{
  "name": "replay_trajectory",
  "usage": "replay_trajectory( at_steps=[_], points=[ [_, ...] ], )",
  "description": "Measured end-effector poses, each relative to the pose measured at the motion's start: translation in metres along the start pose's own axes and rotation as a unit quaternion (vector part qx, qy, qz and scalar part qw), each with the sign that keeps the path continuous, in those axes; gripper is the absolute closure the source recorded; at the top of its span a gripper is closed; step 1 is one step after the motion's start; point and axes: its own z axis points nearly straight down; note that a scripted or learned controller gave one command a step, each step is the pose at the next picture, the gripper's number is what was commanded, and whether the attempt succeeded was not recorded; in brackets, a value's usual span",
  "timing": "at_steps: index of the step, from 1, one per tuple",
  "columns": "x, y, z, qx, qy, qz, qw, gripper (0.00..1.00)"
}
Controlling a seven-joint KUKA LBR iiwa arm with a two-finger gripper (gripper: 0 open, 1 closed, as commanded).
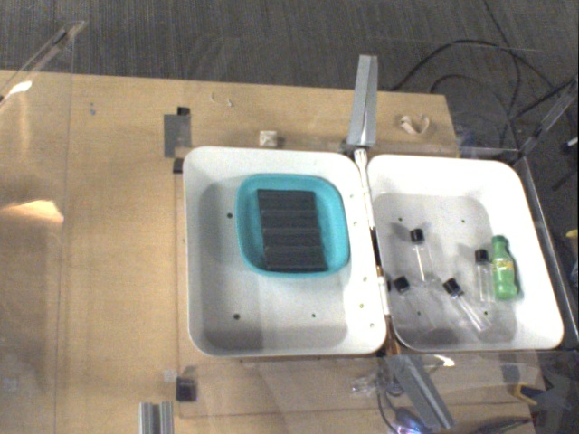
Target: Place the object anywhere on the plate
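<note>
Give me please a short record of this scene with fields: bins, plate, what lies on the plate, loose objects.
bins: two shallow white bins side by side, left bin, right bin
plate: square turquoise plate, in the left bin
on plate: dark ribbed rectangular block
loose objects: green plastic bottle and clear vials with black caps, all in the right bin

the two bins [271, 337] are white. the plate [336, 215] is turquoise, carrying a black ribbed block [291, 231]. the bottle [503, 268] is bright green. the vials [422, 256] are clear with black caps. the table [99, 269] is pale tan wood.
</note>
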Motion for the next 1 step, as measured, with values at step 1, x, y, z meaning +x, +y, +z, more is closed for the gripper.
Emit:
replay_trajectory(
  at_steps=[1],
  points=[
    [-0.0006, 0.0017, 0.1378, 0.001, -0.001, 0.001, 1.0000, 0.00]
  ],
)
